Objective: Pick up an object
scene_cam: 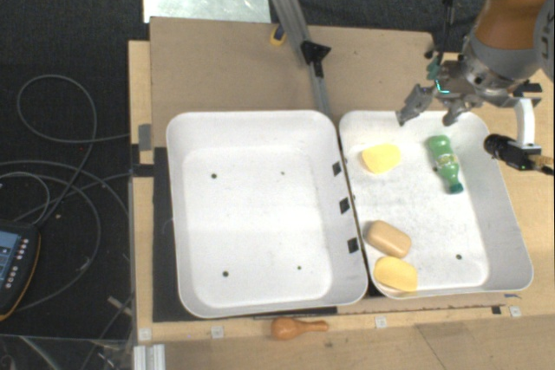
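gripper [434,106]: spread wide, holding nothing, upper right | right bin [494,230]: 2 yellow blocks [381,159], 1 tan block [388,238], 1 green bottle [445,162]

One fixed overhead view, slanting down on two white bins [260,121], arm [512,4] from right.

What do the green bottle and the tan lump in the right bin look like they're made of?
Green bottle: likely plastic, smooth, slightly glossy; even colour and a moulded, necked shape. Tan lump: matte, rounded, no sheen; maybe foam or soft plastic, like a toy bread roll. Too small to be sure.
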You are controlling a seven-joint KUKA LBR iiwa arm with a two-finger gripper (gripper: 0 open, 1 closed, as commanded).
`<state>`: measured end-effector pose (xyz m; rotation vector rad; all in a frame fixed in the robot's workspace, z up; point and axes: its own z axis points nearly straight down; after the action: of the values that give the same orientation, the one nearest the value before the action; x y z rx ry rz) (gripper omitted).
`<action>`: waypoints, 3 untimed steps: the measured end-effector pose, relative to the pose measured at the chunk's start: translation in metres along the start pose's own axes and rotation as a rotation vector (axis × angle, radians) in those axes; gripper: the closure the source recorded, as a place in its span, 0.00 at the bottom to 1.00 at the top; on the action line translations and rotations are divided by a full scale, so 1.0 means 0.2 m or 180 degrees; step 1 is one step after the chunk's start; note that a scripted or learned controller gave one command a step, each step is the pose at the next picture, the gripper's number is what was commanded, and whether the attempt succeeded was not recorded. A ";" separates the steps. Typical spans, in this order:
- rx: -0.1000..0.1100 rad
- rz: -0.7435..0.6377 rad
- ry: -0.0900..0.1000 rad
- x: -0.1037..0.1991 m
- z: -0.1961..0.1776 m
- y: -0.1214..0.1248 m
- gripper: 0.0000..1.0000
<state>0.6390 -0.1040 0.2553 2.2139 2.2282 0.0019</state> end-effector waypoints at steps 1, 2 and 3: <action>0.0000 0.0000 0.0000 0.00 0.00 0.00 0.00; 0.0019 0.0017 0.0001 0.01 0.30 -0.03 0.00; 0.0014 0.0021 -0.0002 -0.03 0.54 -0.04 0.00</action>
<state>0.6310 -0.1106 0.1476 2.2232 2.2227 -0.0038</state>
